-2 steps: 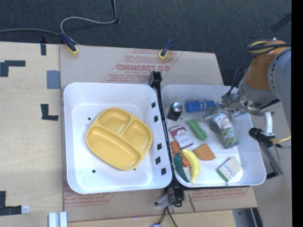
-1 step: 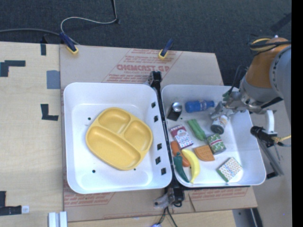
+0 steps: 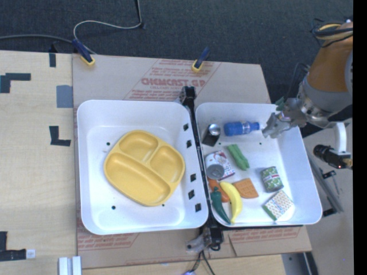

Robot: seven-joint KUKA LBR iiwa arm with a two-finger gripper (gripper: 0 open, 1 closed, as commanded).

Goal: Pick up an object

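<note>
My gripper (image 3: pixel 272 128) hangs over the right bin (image 3: pixel 298 153) near its upper right corner, just right of a blue bottle (image 3: pixel 241 128). Nothing shows between its fingers. Lower in that bin lie a green piece (image 3: pixel 237 156), a small tin can (image 3: pixel 215 168), a yellow banana (image 3: pixel 231 199), an orange wedge (image 3: pixel 247 188), a green box (image 3: pixel 272 179) and a pale patterned box (image 3: pixel 279 205). A dark cup (image 3: pixel 213 133) sits at the bin's upper left.
The left bin (image 3: pixel 92 153) holds a yellow divided plate (image 3: pixel 144 167). Both bins rest on a cardboard sheet (image 3: pixel 166 82) held by yellow-and-blue clamps (image 3: pixel 84 52). A black cable (image 3: pixel 109 24) loops across the dark floor behind.
</note>
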